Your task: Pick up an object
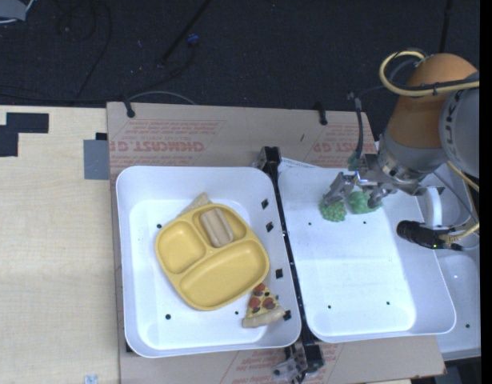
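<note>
Broccoli grab in the right bin

We see green broccoli (346, 206) in the right bin (374, 310), upper left, with the tool (359, 189) low over it; tool state we cannot tell. Left bin (142, 214) keeps a yellow tray (214, 270) and pizza slice (263, 310), well apart.

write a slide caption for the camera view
KUKA arm's claw down at green toy broccoli in the right bin; yellow divided plate and toy pizza slice in the left bin.
</note>
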Robot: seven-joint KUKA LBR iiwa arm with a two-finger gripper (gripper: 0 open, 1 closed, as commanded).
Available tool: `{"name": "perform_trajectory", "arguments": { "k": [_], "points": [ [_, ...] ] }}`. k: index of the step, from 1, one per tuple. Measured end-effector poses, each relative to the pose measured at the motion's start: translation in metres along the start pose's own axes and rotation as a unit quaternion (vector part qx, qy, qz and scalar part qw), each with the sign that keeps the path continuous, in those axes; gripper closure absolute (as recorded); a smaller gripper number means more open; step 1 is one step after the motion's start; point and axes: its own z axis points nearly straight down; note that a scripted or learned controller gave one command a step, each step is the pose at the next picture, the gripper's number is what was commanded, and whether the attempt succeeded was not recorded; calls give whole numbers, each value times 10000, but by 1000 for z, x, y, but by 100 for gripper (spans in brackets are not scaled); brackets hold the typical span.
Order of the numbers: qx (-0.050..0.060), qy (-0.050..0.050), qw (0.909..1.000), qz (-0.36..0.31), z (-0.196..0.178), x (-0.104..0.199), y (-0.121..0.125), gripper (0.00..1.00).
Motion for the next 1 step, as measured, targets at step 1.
{"name": "perform_trajectory", "arguments": {
  "k": [1],
  "points": [
    [0, 4, 10000, 1, 62, 1, -7, 0]
  ]
}}
